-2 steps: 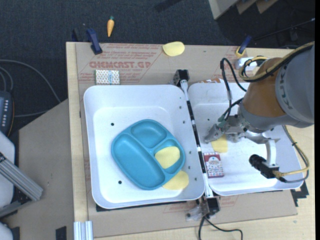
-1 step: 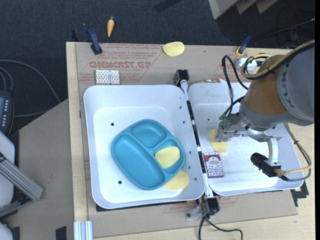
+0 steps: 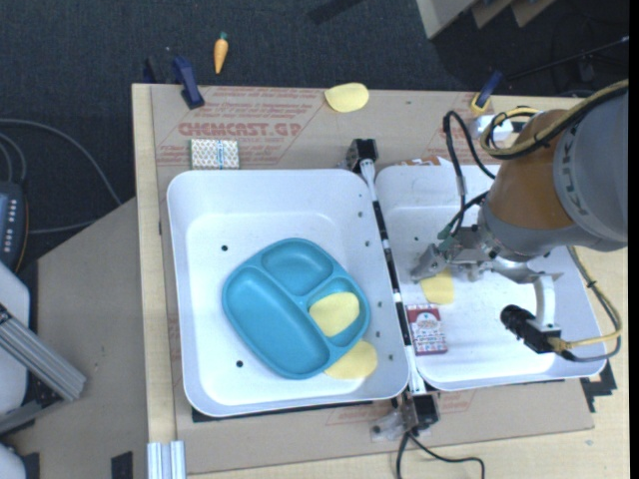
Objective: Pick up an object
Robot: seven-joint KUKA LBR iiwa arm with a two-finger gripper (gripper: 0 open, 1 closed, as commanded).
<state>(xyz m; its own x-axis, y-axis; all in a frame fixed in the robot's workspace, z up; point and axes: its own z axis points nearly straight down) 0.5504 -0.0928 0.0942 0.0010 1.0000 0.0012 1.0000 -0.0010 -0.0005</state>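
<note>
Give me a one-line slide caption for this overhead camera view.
Robot arm's tool above a yellow piece in the right bin; blue divided plate in the left bin.

Pincer (image 3: 431, 263) low in rt bin (image 3: 499, 362); yellow piece (image 3: 437, 288) just below it, red packet (image 3: 427, 329) further below.

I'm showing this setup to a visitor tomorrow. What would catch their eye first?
Most likely the blue divided plate in the left bin, with one yellow piece in a compartment and another by its rim. Next, the grey arm with its orange band over the right bin, its gripper just above a third yellow piece, beside a small red-and-white packet.
</note>
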